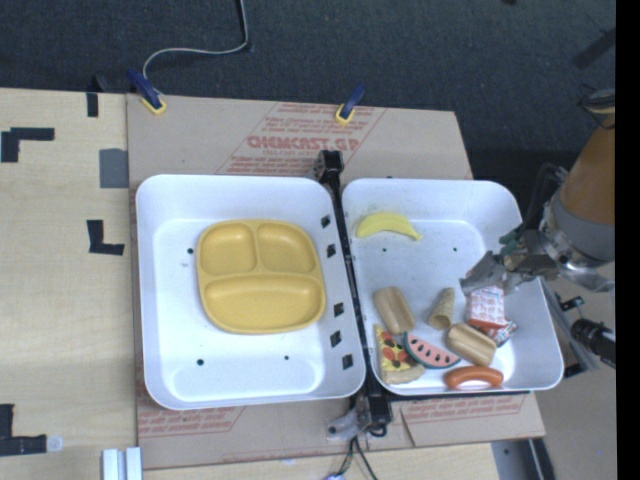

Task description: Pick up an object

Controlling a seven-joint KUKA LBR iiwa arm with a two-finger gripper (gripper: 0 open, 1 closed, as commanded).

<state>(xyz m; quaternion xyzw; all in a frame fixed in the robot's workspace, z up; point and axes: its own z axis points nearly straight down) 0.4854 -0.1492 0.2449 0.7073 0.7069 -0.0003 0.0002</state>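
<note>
The right bin (pixel 440 196) holds several toy foods: a yellow banana (pixel 388 226), a tan bun (pixel 394 309), a small tan roll (pixel 441 309), a red and white packet (pixel 488 310), a hot dog bun (pixel 471 345), a red sausage (pixel 473 377), a watermelon slice (pixel 430 351) and a yellow piece (pixel 392 360). My gripper (pixel 497 260) hangs over the bin's right side, just above the packet. Its dark fingers are spread open with nothing between them.
A yellow divided plate (pixel 262 275) lies in the left bin (pixel 160 298). Black clips run down the divider between the bins (pixel 338 258). The bins rest on cardboard (pixel 220 138) held by two clamps. The arm's orange band (pixel 598 173) is at the right edge.
</note>
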